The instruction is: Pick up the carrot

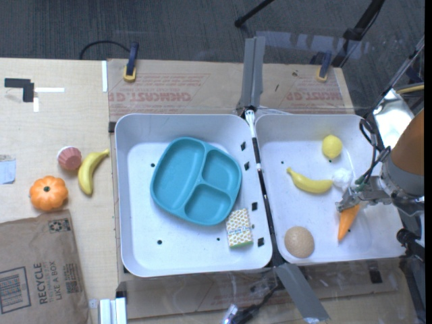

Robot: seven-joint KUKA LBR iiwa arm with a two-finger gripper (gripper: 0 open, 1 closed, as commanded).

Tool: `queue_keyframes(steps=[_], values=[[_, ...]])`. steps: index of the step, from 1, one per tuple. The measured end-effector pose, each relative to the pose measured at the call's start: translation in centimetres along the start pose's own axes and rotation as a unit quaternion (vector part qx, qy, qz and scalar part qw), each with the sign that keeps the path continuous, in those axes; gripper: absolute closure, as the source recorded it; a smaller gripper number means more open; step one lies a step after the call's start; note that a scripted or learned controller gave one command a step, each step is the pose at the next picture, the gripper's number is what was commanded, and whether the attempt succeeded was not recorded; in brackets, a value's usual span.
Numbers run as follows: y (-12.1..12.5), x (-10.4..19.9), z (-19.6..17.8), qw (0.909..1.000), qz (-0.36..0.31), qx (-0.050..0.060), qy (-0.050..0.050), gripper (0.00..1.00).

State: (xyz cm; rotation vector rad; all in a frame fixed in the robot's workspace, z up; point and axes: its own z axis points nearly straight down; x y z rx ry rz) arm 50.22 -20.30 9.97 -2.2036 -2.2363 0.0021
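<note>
While the arm is reaching in from the right, its pincer (352,202) is sitting low in the right bin (270,181), right at the thick top end of the carrot (345,224). The carrot is lying near that bin's right side, tip pointing toward the near wall, with a banana (309,182) and a lemon (331,147) farther back and a tan, egg-like ball (299,241) just beside it to the left. I cannot tell how the pincer is set, because the metal parts are blurring into the carrot's crown (and some pale, crumpled thing (342,177) is lying close behind them), so whether the carrot is actually being gripped is not clear.

Judging by its look, the carrot is probably a light, stiff toy with a smooth, tapering skin. That taper is making the narrow tip a poor place to grip, since it would likely be squeezing out. The thicker upper half is offering the best purchase, taken across its width. The left bin (128,181) is holding a blue divided plate (196,179) and a small patterned sponge (239,228).
</note>
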Motion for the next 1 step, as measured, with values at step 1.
queue_keyframes(steps=[1], values=[[-2.36, 5.04, -10.3, 1.0, 0.006, -0.001, -0.001, 1.0]])
